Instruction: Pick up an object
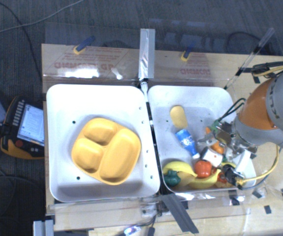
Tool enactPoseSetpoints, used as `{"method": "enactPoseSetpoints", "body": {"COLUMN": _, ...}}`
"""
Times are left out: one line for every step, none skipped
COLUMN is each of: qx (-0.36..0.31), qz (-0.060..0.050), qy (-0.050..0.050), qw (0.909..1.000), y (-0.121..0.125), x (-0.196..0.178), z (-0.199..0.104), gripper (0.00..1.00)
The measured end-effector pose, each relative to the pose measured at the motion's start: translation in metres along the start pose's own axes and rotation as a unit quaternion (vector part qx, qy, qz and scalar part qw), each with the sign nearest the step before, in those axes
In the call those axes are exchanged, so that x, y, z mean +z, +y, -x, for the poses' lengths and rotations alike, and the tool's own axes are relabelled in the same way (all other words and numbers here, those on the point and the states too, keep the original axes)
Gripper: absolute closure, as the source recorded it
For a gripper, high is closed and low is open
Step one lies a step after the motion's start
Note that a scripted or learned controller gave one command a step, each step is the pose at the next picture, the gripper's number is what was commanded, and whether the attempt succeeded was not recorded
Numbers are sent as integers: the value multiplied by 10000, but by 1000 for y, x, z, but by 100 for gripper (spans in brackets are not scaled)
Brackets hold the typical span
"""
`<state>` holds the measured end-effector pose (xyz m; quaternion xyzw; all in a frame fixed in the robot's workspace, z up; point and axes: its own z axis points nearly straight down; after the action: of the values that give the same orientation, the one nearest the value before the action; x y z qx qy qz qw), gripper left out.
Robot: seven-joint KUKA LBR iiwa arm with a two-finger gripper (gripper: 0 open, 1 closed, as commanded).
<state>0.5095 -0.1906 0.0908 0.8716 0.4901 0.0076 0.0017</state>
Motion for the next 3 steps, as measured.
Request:
{"method": "enactPoseSetpoints", "body": {"qx": -1412, "qz": -58, "qy": -9, "qw": 9900, "y": 48, "x": 2, "z": -25, "gripper": 0}}
{"method": "enactPoseSetpoints", "body": {"qx": -1415, "qz": -25, "qy": -23, "qw": 9899, "y": 49, "x": -8, "z": -24, "gripper": 100}}
{"method": "enactPoseSetpoints", "body": {"qx": -3489, "qz": 31, "qy": -46, "qw": 9371, "y": 12, "x": -1, "z": -4, "gripper": 100}}
